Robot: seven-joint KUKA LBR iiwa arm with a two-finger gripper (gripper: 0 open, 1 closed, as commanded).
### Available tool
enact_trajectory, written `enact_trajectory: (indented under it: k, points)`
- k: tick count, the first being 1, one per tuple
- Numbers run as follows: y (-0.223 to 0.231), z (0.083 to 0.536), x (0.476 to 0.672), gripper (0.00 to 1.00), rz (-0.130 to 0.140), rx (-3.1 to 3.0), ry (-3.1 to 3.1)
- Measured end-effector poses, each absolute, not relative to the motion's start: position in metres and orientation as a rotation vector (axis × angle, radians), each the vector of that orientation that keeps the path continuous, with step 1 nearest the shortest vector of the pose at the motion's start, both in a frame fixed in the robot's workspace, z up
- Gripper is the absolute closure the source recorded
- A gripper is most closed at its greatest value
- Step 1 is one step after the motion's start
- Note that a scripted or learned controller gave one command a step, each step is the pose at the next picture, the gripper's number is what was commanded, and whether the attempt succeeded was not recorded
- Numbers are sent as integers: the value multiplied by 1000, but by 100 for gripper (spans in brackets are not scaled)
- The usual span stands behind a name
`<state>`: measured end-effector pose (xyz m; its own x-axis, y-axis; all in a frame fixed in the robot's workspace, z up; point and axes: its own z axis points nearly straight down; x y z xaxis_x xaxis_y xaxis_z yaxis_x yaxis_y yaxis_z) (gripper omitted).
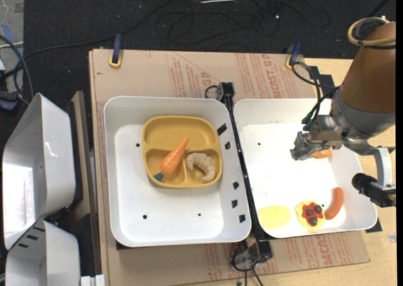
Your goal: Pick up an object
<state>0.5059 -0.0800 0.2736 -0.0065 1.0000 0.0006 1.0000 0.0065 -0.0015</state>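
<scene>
Nothing's been lifted yet, by the look of it. The gripper (pixel 306 150) is lowered into the right bin (pixel 271 114), right against a small orange thing (pixel 322 153). Honestly, open or closed can't be told.

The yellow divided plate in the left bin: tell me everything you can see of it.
The yellow divided plate is a rounded-square dish, plastic by its look, with raised ridges splitting it into three compartments. It lies flat on the floor of the left bin, toward the bin's far half. A toy carrot lies slantwise across a ridge, its green stub near the plate's near-left corner. A pale shrimp sits curled in the near-right compartment. The large far compartment holds nothing.
</scene>
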Motion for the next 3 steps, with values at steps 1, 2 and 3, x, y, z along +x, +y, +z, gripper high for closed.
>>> enact_trajectory:
  k: [1,2,3]
  points:
    - [-34,270,509,100,-1,-2211,-2230]
    - [22,247,512,100,2,-2210,-2228]
    - [81,245,528,100,-3,-2211,-2232]
